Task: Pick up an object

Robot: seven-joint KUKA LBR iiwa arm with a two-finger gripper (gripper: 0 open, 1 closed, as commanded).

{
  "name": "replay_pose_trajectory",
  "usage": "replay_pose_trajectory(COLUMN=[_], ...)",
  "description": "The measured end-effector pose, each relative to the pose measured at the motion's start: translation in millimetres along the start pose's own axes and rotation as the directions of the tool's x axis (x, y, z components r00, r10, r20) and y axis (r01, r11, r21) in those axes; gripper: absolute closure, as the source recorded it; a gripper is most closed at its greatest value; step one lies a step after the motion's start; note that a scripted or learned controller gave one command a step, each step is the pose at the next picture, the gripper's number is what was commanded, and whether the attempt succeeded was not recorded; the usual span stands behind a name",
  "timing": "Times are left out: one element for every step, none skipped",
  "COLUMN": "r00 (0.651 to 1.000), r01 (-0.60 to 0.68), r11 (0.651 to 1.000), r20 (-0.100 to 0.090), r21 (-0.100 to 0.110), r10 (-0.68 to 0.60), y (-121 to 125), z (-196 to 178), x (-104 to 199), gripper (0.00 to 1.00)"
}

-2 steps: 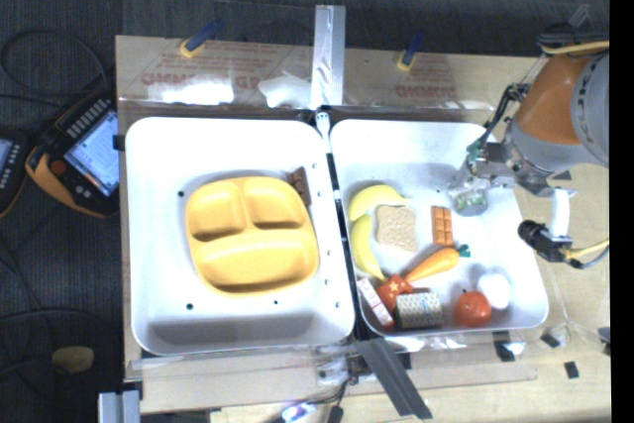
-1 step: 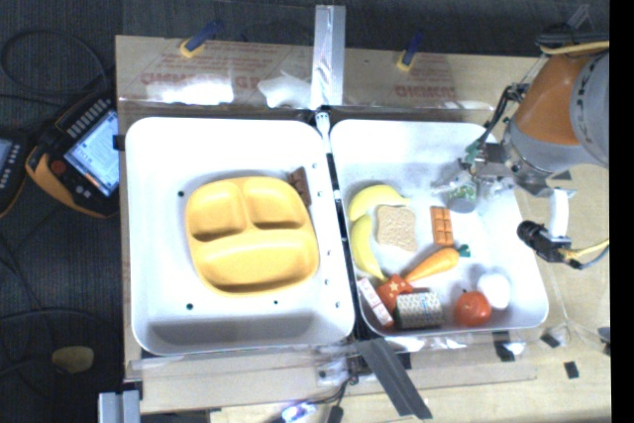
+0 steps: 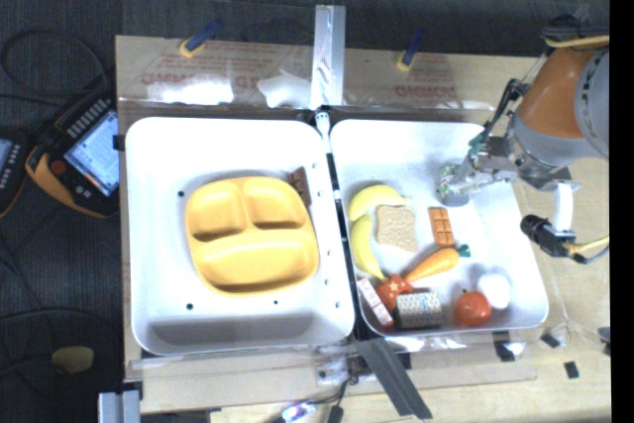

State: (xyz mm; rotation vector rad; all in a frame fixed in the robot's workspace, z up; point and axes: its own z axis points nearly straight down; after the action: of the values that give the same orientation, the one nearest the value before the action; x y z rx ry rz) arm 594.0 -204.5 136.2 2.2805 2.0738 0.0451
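My gripper point(image 3: 458, 181) hangs low over the upper right part of the right bin point(image 3: 426, 139), above bare white floor, with the arm reaching in from the right. Nothing shows in its grasp. Just below and left of it lie a small orange waffle piece point(image 3: 441, 226), a slice of bread point(image 3: 398, 228) and a banana point(image 3: 368, 213). Further toward the front are a carrot point(image 3: 433, 264), a white egg point(image 3: 493, 289), a red tomato point(image 3: 473, 309), a grey block point(image 3: 419, 307) and a small red item point(image 3: 392, 290).
The left bin point(image 3: 149, 213) holds a yellow divided tray point(image 3: 253, 233), and a small brown item point(image 3: 300, 181) lies by the divider wall. A handheld controller point(image 3: 84, 158) with cables lies off the bench to the left.
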Motion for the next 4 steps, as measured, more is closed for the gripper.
replay_pose_trajectory(r00=[1.000,0.993,0.994,0.994], r01=[0.000,0.118,0.112,0.112], r11=[1.000,0.991,0.992,0.991], r20=[-0.001,-0.021,-0.024,-0.023], r21=[0.007,0.055,0.062,0.066], r10=[0.000,-0.117,-0.110,-0.111], y=[-2.2,12.1,27.6,27.5], z=[3.5,48.5,17.9,9.8], x=[0.2,9.2,49.3,49.3], gripper=[0.00,0.00,0.00,1.00])
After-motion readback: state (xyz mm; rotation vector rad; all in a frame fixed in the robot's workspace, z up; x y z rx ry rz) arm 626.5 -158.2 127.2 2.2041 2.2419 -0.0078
